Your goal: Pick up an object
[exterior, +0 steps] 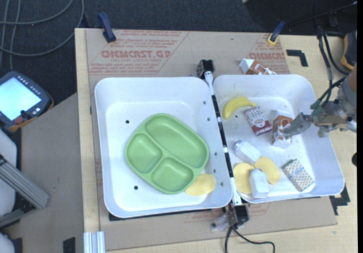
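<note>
1. Two white bins sit side by side on the bench: the left bin (108, 104) fills the centre-left of the frame and the right bin (317, 172) the centre-right.
2. A green divided plate (165, 152) lies tilted in the middle of the left bin, and a pale yellow piece (201, 185) rests just beside its lower right corner.
3. The gripper (296, 126) reaches in from the right edge of the frame, over the upper right part of the right bin. I cannot tell how it is set or whether it grips anything.
4. A brown and white packet (280, 131) lies right at the gripper's tip, in the upper middle of the right bin.
5. A red and white carton (258, 119) sits just left of that packet, and a banana (237, 105) lies above and to the left of the carton.
6. Lower in the right bin are a small white block (246, 150), two yellow pieces (267, 169) with a white bottle (259, 184) between them, and a patterned packet (298, 175) toward the lower right.
7. A small box (256, 68) lies on the bench above the right bin.
</note>
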